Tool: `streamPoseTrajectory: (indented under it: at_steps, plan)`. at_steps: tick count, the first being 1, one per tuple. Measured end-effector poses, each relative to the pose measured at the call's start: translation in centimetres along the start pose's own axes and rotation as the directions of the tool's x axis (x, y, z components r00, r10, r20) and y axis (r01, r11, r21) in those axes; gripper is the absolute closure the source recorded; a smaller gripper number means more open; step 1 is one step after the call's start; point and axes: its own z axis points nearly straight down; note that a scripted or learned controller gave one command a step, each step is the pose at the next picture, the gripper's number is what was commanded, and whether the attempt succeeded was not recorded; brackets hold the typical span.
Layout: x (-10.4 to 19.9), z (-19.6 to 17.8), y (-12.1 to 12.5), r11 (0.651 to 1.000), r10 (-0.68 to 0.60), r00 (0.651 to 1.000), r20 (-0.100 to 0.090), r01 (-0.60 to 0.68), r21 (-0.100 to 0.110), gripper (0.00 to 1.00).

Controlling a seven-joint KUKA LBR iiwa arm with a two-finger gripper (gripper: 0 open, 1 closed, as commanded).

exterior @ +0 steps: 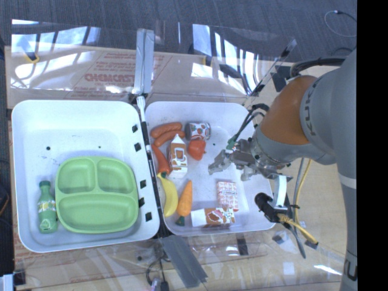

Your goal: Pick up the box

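A small red-and-white box (pixel 227 196) lies flat near the front right of the right bin (pixel 254 111). A second red-and-white carton (pixel 212 217) lies along the bin's front wall, just below it. My gripper (pixel 233 167) hangs over the right half of this bin, a little behind the small box. Its fingers (pixel 216 162) are spread open with nothing between them. The grey arm with its orange band (pixel 290 119) reaches in from the right.
The right bin also holds a milk carton (pixel 177 153), sausage (pixel 167 130), can (pixel 197 130), tomato (pixel 196 149), red chili (pixel 160 157), banana (pixel 170 196) and carrot (pixel 185 197). The left bin (pixel 30 120) holds a green divided plate (pixel 97 194) and a green bottle (pixel 47 206).
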Motion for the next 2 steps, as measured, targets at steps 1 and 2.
streamPoseTrajectory:
  at_steps: [1,2]
  plan:
    - [-3.14,5.65,-2.19,0.997,0.081,0.997,-0.002,-0.081,-0.002,0.0]
    - [-3.06,4.7,-2.16,0.997,0.075,0.997,-0.002,-0.075,-0.001,1.0]
